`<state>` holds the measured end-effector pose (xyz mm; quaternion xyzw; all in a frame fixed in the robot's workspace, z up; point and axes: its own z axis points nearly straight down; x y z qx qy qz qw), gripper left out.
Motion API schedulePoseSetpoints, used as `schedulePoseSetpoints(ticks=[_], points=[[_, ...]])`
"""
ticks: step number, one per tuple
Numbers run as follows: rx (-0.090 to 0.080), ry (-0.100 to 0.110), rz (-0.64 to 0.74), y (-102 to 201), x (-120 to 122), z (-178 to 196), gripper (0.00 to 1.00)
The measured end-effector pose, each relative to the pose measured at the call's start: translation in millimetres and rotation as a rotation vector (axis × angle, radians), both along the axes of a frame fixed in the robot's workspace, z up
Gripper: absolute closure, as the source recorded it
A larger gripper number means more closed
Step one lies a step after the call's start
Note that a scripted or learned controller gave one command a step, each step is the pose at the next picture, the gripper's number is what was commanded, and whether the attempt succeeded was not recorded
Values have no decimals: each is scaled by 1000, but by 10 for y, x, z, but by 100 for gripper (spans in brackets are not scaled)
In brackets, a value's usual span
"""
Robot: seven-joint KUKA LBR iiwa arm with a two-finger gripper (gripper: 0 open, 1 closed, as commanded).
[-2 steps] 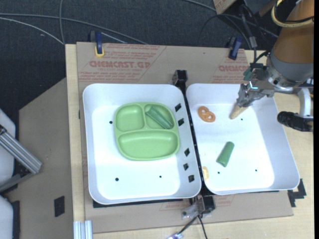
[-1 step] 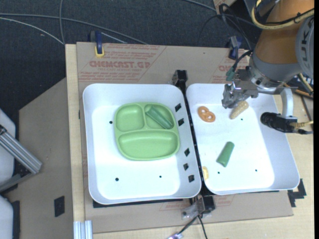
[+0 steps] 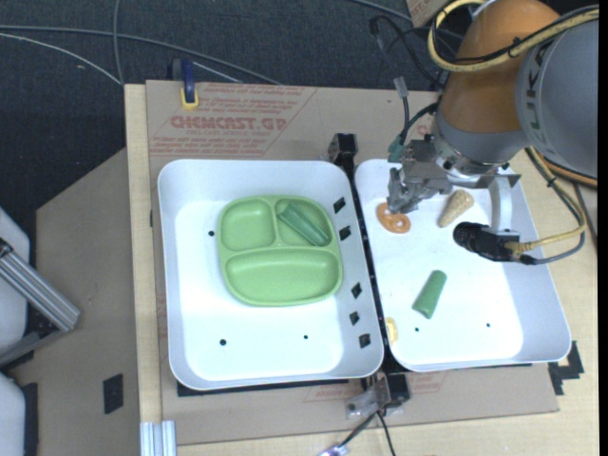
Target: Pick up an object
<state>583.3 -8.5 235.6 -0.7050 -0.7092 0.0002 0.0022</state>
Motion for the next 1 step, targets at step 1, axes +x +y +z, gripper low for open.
schedulePoseSetpoints(ticks=[1], points=[[-1, -4, -1, 544, 10, 64, 100]])
